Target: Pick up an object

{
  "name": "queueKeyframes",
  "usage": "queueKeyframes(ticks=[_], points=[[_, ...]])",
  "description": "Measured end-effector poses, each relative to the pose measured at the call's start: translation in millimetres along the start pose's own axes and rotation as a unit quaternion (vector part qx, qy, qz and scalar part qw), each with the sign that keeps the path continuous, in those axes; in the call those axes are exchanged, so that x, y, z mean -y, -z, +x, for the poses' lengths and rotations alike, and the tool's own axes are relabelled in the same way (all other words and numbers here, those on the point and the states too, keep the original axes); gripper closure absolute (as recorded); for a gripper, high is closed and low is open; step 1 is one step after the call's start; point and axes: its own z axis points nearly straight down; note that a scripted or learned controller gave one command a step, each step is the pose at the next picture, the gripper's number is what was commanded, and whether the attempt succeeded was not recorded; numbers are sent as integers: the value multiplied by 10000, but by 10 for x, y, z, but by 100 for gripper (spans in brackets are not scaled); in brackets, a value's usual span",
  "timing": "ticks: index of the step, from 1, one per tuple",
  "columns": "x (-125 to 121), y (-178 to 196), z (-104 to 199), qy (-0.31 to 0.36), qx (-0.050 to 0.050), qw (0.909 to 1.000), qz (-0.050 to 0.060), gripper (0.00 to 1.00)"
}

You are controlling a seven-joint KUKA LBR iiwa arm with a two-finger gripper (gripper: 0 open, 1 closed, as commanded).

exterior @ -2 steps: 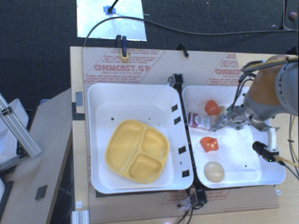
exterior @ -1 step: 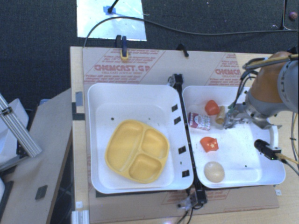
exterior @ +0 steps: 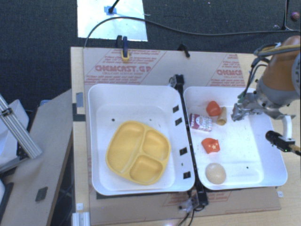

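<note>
Claw (exterior: 238,113): over the right white bin (exterior: 270,173), maybe empty; open or closed, can't tell.
Small tan cone (exterior: 221,117): just left of claw.
Left bin (exterior: 136,98): 1 yellow 3-part tray (exterior: 137,152).

Only readable thing here is the red print on the clear sheet (exterior: 141,65) under the bins, upper middle of the frame: "CHEMCAST GP" in big letters, repeating again toward the upper right, partly cut off by the arm. The small red-and-white packet (exterior: 201,122) in the right bin has print on it too, but it's way too tiny to make out.
</note>
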Motion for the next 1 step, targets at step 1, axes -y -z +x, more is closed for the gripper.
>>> queueKeyframes(ticks=[1], points=[[-29,438,-21,0,-1,10000,9,100]])
